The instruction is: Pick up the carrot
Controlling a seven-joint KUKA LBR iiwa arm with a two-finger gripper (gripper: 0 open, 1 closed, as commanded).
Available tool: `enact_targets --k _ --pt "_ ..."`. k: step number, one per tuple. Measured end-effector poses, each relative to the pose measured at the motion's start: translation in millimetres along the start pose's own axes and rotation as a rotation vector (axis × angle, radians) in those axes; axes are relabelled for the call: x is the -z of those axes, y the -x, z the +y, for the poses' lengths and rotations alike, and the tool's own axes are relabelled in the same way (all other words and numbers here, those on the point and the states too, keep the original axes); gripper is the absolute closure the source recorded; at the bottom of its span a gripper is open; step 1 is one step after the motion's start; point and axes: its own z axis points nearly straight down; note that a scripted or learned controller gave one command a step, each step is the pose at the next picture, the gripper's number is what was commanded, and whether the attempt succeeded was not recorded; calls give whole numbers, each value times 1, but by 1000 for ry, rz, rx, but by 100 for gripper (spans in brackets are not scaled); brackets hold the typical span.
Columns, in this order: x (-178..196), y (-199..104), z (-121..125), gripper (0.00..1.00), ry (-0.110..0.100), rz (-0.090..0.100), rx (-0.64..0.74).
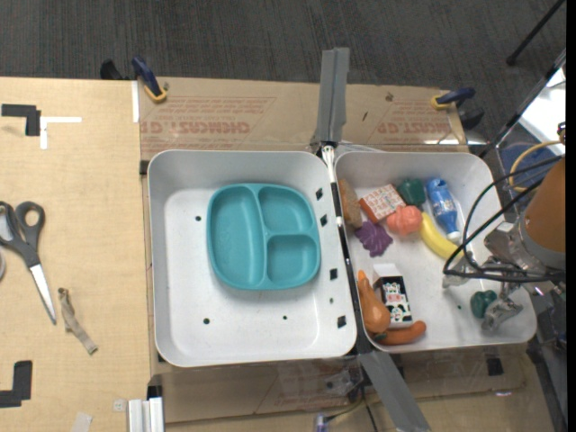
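The carrot (pixel 371 306) is orange and stubby. It lies along the left wall of the right bin (pixel 461 160), near the front, touching a small black-and-white carton (pixel 393 301). My gripper (pixel 498 310) sits low over the same bin's front right corner, well to the right of the carrot, next to a small teal object (pixel 482 301). Nothing shows in its grasp. The arm's orange band (pixel 551 212) is at the right edge, with cables looping over the bin.
The right bin also holds a red sausage (pixel 407 334), purple grapes (pixel 372 238), a pink ball (pixel 405 220), a banana (pixel 436 239), a blue bottle (pixel 441 202) and a red box (pixel 382 202). A teal divided plate (pixel 265 238) lies in the left bin (pixel 175 268). Scissors (pixel 29 246) rest far left.
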Motion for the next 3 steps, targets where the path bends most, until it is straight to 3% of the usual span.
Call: enact_targets --k 1,2,3 --pt "0 0 0 0 -1 0 65" --pt "0 -2 2 0 -1 -1 225" --pt "-2 5 4 0 11 -7 800"
